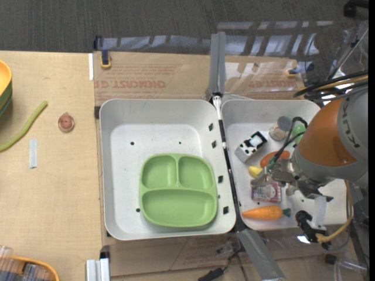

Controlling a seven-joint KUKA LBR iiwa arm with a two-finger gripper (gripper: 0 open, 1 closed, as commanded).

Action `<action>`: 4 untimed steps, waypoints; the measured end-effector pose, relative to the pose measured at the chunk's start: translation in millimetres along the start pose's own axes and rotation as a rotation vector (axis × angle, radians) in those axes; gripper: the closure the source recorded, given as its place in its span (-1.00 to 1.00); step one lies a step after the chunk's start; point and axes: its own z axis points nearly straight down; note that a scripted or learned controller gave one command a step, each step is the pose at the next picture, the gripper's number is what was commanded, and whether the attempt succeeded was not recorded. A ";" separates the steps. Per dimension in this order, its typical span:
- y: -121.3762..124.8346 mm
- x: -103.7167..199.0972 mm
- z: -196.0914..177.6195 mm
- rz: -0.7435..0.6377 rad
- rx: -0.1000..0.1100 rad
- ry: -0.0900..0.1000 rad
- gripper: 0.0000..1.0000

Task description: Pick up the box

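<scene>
A small white box with black patches [251, 146] lies tilted in the right bin [234, 113], near its left wall. My gripper [271, 177] hangs low over the middle of that bin, a little below and to the right of the box and apart from it. Right under the gripper lies a flat pink and white packet [267, 194], partly covered by it. The grey arm with its orange band [328, 139] reaches in from the right and hides the bin's right part.
An orange carrot [266, 213] lies along the right bin's front wall. A yellow piece [254, 171], a red-orange piece [273, 156] and a grey round thing [283, 123] sit around the gripper. A green divided plate [177, 190] lies in the left bin [117, 157].
</scene>
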 end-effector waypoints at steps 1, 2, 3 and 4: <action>1.9 -3.6 -10.2 0.004 -0.007 -0.006 1.00; 1.9 -4.3 -18.3 0.003 -0.005 -0.007 1.00; 36.1 2.7 -24.8 -0.120 0.008 -0.004 1.00; 36.1 2.7 -24.7 -0.120 0.008 -0.005 -1.00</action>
